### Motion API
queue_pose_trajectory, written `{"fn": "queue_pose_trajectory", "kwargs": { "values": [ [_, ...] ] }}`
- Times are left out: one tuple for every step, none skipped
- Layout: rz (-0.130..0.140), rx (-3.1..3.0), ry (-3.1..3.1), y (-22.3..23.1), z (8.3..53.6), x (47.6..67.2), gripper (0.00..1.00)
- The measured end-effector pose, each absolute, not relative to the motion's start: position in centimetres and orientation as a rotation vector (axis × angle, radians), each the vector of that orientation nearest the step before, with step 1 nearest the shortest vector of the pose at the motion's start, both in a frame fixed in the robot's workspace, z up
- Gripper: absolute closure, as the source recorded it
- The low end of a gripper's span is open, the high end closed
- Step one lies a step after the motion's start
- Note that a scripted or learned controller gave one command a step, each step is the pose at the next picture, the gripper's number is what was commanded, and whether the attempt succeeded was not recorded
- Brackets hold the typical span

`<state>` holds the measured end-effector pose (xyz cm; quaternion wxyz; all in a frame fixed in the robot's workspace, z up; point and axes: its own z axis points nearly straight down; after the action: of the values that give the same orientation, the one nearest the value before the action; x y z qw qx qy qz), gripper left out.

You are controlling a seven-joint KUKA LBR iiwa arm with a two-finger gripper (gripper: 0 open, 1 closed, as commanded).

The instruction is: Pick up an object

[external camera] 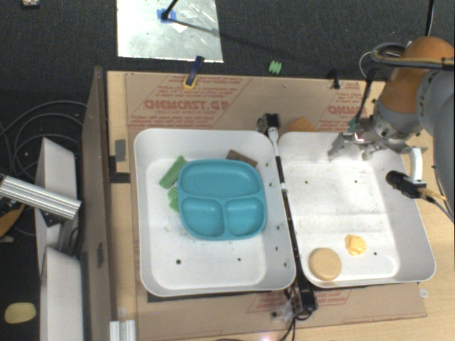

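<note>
My gripper (350, 148) hangs over the far edge of the right bin (398, 226), open, with nothing between its fingers. Near that bin's front edge lie a tan round disc (325, 263) and a small yellow lump (355, 245), well apart from the gripper. The left bin (153, 226) holds a blue divided plate (220, 199). A green piece (172, 172) lies at the plate's left edge and a brown piece (242, 158) pokes out behind it.
A black divider strip (283, 190) runs between the two bins, with a clamp (270, 124) at its far end. An orange scrap (301, 125) lies on the cardboard (213, 101) behind the bins. Bare white floor fills the middle of the right bin.
</note>
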<state>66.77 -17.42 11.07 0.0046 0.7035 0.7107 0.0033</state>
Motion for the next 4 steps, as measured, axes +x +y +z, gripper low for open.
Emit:
{"fn": "queue_pose_trajectory", "kwargs": {
  "values": [
    [-0.005, 2.229, 2.22, -20.6, 8.3, 58.6, 0.0],
    [0.015, 2.2, 2.223, -17.3, 16.2, 67.5, 0.0],
    [-0.004, 2.224, 2.224, -18.7, 8.0, 64.2, 0.0],
    [0.004, 2.217, 2.218, -20.2, 14.2, 63.4, 0.0]
  ]
}}
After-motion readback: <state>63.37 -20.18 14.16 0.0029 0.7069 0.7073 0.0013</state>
